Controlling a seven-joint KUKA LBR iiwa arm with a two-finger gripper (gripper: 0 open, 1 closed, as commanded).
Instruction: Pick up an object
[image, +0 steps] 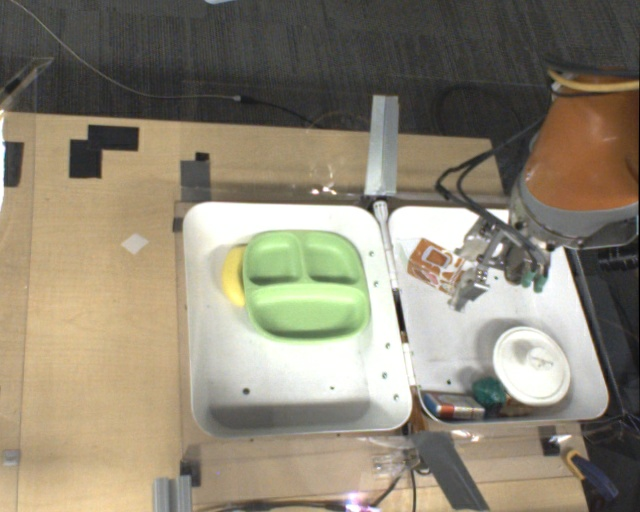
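Flanking a metal divider, two white bins sit on a wooden bench.

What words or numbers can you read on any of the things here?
None can be read.
The orange and white packet in the right bin has printing on it, but it is too small and blurred to read.
The white round lid has a faint raised mark, also unreadable.
The green divided tray in the left bin bears no text.
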